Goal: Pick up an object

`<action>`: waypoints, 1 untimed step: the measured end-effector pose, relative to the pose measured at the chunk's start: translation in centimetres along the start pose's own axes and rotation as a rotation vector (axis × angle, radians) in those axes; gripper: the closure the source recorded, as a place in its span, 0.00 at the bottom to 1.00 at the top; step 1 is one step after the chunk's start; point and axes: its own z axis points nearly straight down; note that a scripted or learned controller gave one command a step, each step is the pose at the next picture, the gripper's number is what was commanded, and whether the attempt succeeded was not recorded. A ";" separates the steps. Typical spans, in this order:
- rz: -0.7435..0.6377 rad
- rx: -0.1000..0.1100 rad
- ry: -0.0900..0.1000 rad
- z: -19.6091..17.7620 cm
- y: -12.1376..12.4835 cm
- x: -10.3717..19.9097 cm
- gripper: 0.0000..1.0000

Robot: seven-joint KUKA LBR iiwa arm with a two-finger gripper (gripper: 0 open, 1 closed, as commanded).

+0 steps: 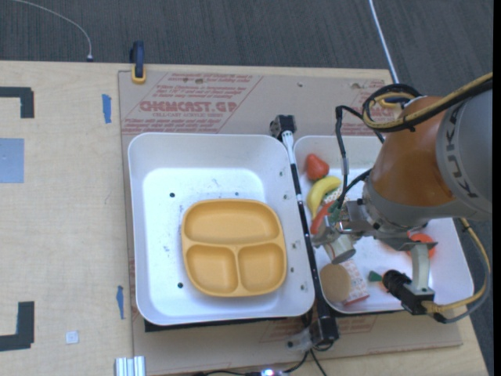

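One arm's hand [338,237] hovers low over the right bin's [462,276] banana [322,192]; grip unclear; it needs a clean close next.

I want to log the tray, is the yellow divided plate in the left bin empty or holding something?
Empty. All three compartments of the yellow divided plate show bare surface, and it lies flat in the left bin.

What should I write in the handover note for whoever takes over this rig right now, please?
Gripper: low in the right bin, over the toys; fingers hidden, so a grasp is unconfirmed.
Things: banana and red toy near the bin's far left corner; round brown piece at its near left.
Yellow divided plate sits in the left bin.
Done: nothing visibly lifted.
Left: pick up one object.
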 end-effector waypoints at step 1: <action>0.000 -0.004 -0.001 -1.0 0.1 -0.1 1.00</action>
